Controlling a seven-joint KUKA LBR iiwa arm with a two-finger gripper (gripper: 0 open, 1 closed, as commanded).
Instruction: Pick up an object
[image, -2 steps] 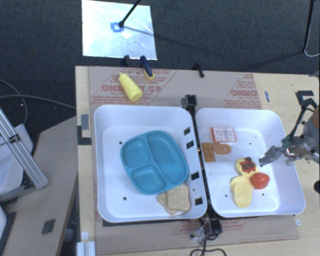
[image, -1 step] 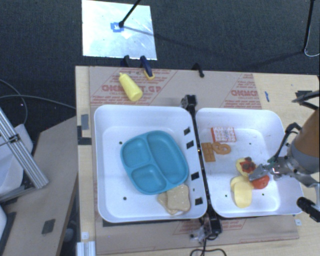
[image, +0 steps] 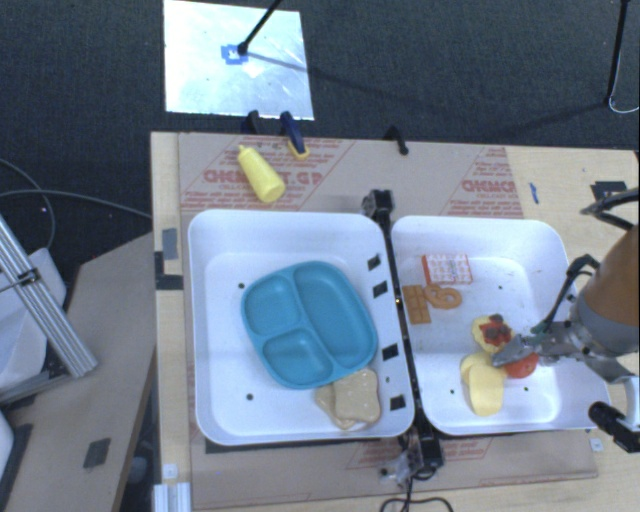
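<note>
White plastic is making up the 2 shallow bins sitting side by side on the bench: the left bin (image: 215, 300) and the right bin (image: 520, 250). Lying in the left one is a blue divided plate (image: 308, 322), with a slice of toast (image: 350, 399) tucked against its lower edge. Outside the bins, near the back of the bench, a yellow bottle (image: 260, 173) is lying on its side.

Reaching in from the right, the grey arm (image: 600, 320) is bringing its gripper (image: 512, 352) low over the right bin. Its tips are sitting right at a small red piece (image: 520, 366), likely a tomato, but the view is too blurred there, so I cannot tell whether the pincer is apart, together, or clamped on anything.

Close by, a yellow piece (image: 484, 388) is lying just below the gripper, and another yellow and red item (image: 490, 331) is sitting just above it. Further back in this bin are a pretzel (image: 442, 297), a brown cracker (image: 416, 305) and a small white packet with red print (image: 447, 268).

Judging from this, the approach looks done; a confirmed grasp and the lift are remaining.
</note>
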